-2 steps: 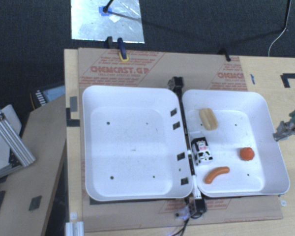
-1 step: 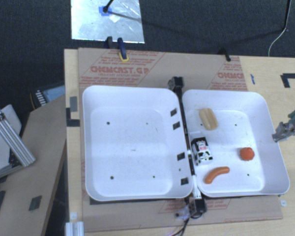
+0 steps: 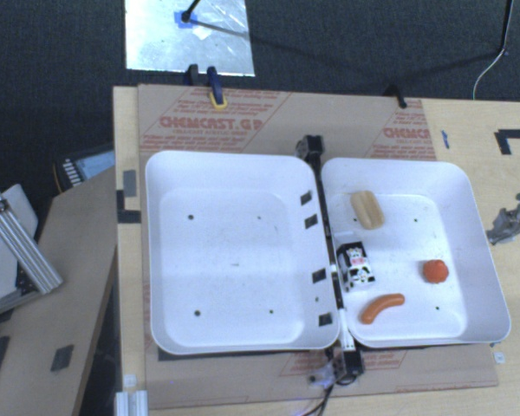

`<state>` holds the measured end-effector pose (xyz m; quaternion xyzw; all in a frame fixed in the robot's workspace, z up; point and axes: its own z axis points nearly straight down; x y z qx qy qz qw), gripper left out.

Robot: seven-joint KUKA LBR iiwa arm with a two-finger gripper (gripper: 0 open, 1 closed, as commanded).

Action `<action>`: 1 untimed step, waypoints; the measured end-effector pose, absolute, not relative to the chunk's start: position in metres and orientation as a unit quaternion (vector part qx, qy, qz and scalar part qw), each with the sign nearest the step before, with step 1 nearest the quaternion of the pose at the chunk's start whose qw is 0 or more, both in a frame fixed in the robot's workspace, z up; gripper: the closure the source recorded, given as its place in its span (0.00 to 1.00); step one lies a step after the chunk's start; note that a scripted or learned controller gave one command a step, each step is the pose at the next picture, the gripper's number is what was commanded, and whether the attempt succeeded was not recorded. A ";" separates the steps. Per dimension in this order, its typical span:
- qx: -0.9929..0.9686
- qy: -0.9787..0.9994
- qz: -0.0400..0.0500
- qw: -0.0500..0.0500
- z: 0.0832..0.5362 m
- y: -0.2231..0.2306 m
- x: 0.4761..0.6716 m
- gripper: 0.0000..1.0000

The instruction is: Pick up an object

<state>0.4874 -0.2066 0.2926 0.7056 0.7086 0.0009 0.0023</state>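
Small grey metal gripper tip, greenish top

Even, bright overhead light is cast across the desk; the two white bins are rendered nearly blown out, with faint shadows inside their walls. Glare is caught on a foil sheet. Detail is slightly soft throughout.

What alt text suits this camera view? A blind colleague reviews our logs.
Two white bins sit side by side; the right bin holds a tan bun, a black-and-white toy, an orange ball and an orange sausage. The gripper waits by its right rim.
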 end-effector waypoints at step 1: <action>0.706 0.709 0.001 0.002 0.302 -0.207 0.487 1.00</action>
